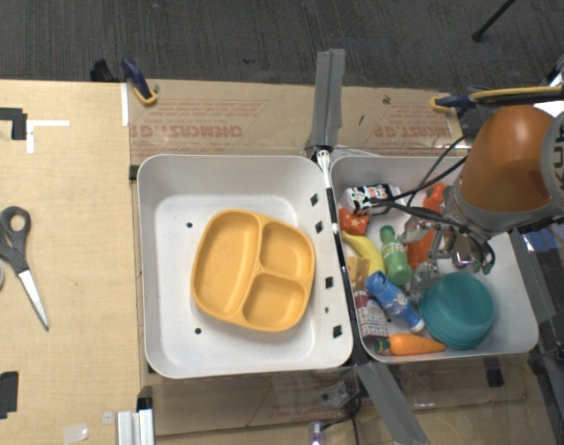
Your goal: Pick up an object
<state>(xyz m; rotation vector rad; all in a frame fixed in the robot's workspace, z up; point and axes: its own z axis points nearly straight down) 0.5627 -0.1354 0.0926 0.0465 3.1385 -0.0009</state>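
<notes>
The right bin [521,315] holds a jumble of objects: a yellow banana [365,250], a green bottle [391,254], a blue bottle [394,301], a teal bowl [461,312], an orange carrot [416,345], a black-and-white carton [372,195] and a small red piece [352,221]. My gripper [433,251] hangs low over the middle of this bin, just right of the green bottle and above the teal bowl's rim. The orange wrist band [509,160] covers the bin's back right part. I see nothing clearly held.
The left bin [157,248] carries a yellow divided plate [254,270]. A grey divider bar [328,100] runs between the bins. Scissors [18,253] lie on the bench at far left. Cables trail from the wrist across the right bin.
</notes>
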